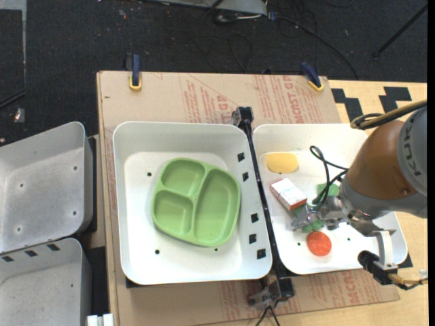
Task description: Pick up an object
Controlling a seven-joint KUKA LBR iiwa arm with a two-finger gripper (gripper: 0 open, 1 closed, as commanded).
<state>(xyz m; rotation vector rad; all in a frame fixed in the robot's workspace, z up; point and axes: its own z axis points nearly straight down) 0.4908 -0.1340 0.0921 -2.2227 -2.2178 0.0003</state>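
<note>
Left bin (129,182): green divided plate (196,201).
Right bin (340,263): yellow object (281,161), red-and-white box (287,194), red-orange ball (319,244).
Gripper (307,217): low between box and ball; finger state unclear.

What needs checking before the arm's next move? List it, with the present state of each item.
1. Things to pick lie in the right bin: yellow lemon-like piece, small red and white box, red tomato-like piece: ok.
2. Gripper is over that bin, between box and red piece: ok.
3. Something held between the fingers: cannot tell.
4. Black cable loops over the bin near the box: not ok.
5. Green divided plate lies apart in the left bin: ok.
</note>
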